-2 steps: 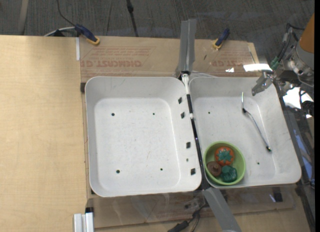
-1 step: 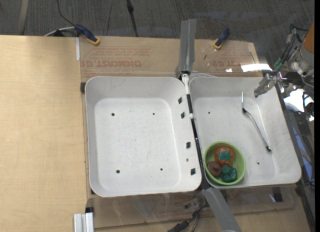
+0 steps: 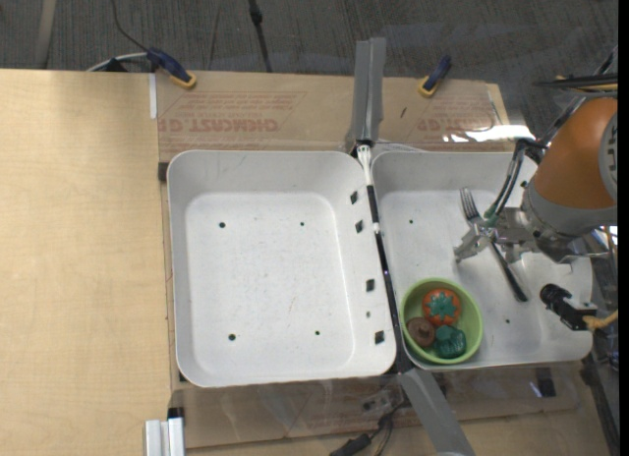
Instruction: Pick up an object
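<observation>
Where the pincer (image 3: 484,240) hovers, a fork (image 3: 488,238) lies beneath.

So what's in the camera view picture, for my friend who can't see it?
A grey and orange robot arm reaches from the right into the right white bin, its tool just above a fork. A green bowl of small toys sits at that bin's front; the left white bin lies beside it.

A lab is suggested: two white bins (image 3: 265,267) are clamped (image 3: 172,68) to a cardboard-covered table (image 3: 79,248), with cables (image 3: 118,22) on grey carpet (image 3: 295,2).
</observation>
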Action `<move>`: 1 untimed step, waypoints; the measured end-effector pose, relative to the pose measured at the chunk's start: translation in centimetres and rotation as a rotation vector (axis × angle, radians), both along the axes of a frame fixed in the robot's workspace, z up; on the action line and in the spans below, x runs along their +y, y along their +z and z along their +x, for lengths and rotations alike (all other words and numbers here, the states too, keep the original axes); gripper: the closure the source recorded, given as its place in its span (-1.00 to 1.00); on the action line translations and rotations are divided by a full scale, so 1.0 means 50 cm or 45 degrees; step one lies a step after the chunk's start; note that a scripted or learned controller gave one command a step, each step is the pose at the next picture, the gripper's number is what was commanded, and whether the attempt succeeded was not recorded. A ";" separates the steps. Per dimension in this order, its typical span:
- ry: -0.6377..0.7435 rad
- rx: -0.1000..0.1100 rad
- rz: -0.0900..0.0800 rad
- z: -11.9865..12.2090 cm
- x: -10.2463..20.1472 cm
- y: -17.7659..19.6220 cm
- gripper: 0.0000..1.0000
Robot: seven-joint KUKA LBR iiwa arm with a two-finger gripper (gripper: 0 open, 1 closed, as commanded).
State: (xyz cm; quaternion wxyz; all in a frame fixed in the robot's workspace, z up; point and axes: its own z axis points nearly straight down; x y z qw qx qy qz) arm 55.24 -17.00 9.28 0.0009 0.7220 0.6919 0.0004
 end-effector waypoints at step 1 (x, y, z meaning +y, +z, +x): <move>0.182 -0.002 0.005 0.159 -0.083 0.001 -1.00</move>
